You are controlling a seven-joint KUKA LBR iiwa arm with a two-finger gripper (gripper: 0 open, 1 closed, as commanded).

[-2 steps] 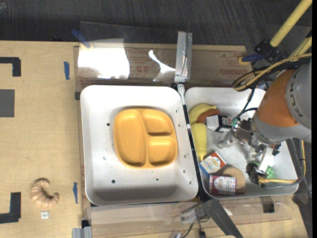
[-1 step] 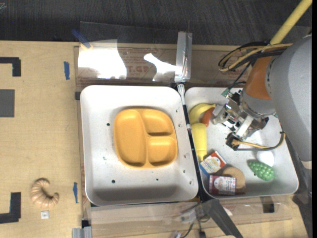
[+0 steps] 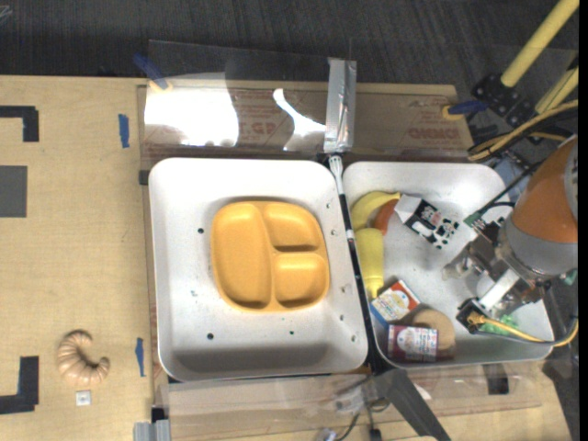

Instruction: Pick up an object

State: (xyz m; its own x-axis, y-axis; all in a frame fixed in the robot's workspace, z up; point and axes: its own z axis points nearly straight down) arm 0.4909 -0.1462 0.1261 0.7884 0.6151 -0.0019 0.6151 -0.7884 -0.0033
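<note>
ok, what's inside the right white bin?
Along the right white bin's left wall: a yellow banana-shaped toy, a yellow block, a small red-and-white carton and a dark red jar. The grey arm covers the bin's right part.

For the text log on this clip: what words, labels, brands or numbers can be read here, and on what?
No text reads clearly.
Cardboard behind the bins: red printed lettering, too blurred to read.
Small carton in the right bin: printed label, too small to read.
Dark red bottle: white label, illegible.
Black-and-white box: markings, unreadable.
Small white tag near the croissant-shaped toy: too small to read.
</note>
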